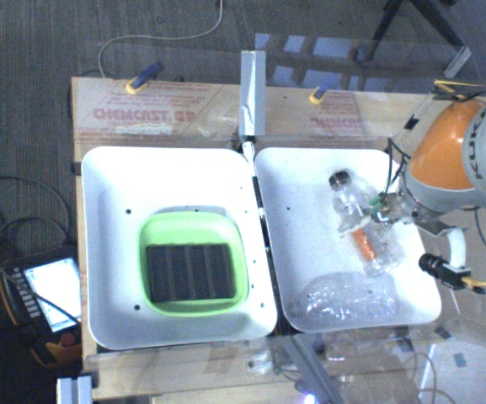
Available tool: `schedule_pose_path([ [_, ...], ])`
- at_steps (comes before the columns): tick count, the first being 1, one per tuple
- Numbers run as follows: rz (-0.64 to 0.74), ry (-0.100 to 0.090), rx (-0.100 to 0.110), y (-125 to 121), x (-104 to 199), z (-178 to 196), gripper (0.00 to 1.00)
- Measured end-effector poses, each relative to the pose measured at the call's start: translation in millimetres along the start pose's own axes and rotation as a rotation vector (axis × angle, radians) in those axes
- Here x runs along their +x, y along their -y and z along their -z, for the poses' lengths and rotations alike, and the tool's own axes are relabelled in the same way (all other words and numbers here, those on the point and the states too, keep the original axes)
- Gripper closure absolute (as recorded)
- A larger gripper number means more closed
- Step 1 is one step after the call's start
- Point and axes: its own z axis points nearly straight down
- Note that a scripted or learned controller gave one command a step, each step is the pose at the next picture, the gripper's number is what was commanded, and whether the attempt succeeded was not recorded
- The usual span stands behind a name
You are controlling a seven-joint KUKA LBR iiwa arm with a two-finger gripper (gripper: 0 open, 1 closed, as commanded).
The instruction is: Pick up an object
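Left white bin (108, 225): holds green plastic basket (194, 262) with dark slatted floor.
Right white bin (310, 192): clear plastic bottle (359, 221), black cap, orange label, unreadable; crumpled clear bag (349, 297) near front.
Claw (386, 207): beside bottle; grip state undeterminable.
Table (141, 112) lettering: red "CHEMCAST".

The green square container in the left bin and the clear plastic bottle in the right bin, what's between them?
In the camera view, between green square container and clear plastic bottle: the two bins' adjoining white walls, then bare bin floor.
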Motion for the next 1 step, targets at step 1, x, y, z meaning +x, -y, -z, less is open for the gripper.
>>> schedule_pose_path([
  [1,-0.069,-0.007,0.024,-30.6,24.1,91.6,1.00],
])
